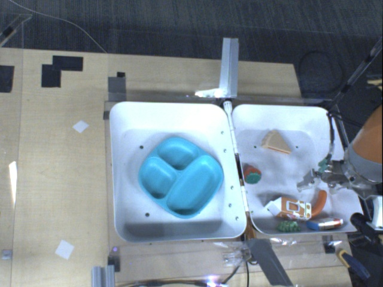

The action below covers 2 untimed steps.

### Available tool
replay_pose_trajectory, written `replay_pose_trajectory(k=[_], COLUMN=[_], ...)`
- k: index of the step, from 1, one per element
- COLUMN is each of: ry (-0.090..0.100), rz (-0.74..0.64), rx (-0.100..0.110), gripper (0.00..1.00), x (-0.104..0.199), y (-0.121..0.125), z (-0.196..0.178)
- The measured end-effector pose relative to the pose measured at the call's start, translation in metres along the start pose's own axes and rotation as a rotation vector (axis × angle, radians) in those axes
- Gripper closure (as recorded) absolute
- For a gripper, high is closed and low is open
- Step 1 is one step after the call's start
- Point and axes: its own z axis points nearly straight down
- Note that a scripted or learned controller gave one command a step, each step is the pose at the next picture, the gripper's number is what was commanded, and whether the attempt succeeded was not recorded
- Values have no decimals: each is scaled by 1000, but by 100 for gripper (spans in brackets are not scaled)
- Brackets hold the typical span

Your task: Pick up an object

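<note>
Two white bins sit side by side on the surface: the left bin [122,178] holds a blue divided tray [181,176], the right bin [299,113] the small pickable things. The gripper [326,177] hangs low at that bin's right wall, just above an orange sausage-shaped toy [321,201]; whether its fingers are apart I cannot tell. A wedge [276,142], a round orange-and-green piece [253,174] and a small carton [296,208] lie near, crowding the approach
</note>
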Motion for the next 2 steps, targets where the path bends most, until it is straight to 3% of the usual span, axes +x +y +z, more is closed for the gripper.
replay_pose_trajectory(k=[1,2], ry=[-1,-1], rz=[-175,-175], rx=[-7,-7], gripper=[0,0], x=[-9,-9], y=[4,4], z=[38,38])
